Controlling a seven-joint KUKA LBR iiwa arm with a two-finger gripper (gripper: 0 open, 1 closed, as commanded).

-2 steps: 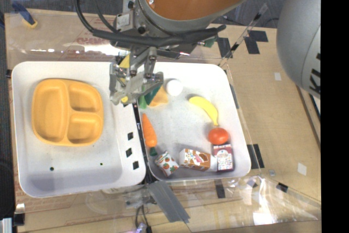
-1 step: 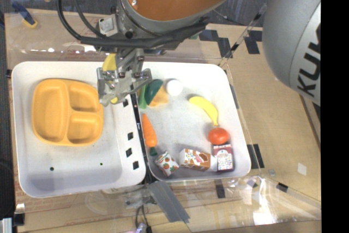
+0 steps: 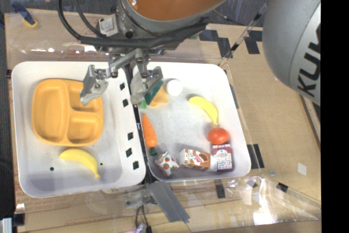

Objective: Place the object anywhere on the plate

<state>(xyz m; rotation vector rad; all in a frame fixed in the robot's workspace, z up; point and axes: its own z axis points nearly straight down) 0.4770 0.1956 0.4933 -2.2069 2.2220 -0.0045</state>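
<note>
The yellow compartment plate [image 3: 54, 112] lies in the left bin [image 3: 22, 133]. A yellow banana [image 3: 80, 161] rests on the bin floor just in front of the plate. My gripper [image 3: 117, 86] hangs over the wall between the two bins, open wide. Its left finger [image 3: 91, 85] is above the plate's right edge. Its right finger [image 3: 140, 87] is over the right bin's back left corner, next to a yellow and green item [image 3: 157, 97]. I see nothing between the fingers.
The right bin [image 3: 237, 133] holds a white ball [image 3: 173, 87], a second banana [image 3: 205, 108], a tomato [image 3: 218, 135], a carrot [image 3: 149, 131] and three small cartons [image 3: 195, 159] along its front. The arm's large orange and grey body covers the back of the bench.
</note>
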